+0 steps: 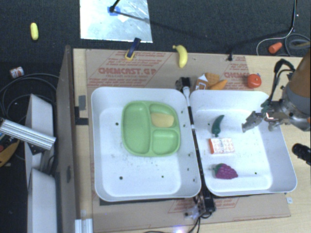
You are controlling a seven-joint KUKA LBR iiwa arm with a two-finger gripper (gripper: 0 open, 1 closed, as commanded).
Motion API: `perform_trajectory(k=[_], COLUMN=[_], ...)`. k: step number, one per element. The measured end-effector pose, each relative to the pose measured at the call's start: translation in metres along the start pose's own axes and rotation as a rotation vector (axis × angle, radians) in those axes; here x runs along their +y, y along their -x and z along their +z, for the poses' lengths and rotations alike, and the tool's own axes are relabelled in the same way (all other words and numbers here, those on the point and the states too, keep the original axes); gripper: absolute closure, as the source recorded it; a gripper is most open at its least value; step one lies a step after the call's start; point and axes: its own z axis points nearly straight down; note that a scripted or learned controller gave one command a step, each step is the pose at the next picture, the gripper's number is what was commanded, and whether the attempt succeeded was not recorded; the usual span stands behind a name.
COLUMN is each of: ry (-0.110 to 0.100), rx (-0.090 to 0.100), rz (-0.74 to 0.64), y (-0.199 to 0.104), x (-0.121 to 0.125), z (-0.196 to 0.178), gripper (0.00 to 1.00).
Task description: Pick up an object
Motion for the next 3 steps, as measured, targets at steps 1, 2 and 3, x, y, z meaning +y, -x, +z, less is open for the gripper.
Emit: perform_trajectory(k=[1, 2, 3], ry=[-0.004, -0.004, 0.003], rx=[0.003, 0.001, 0.0], rz=[-0.006, -0.003, -0.002], y=[-0.045, -0.059, -0.058], x=[0.065, 0.066, 0.068], z=[0.095, 0.146, 0.132], gripper=[0.0, 0.0, 1.0])
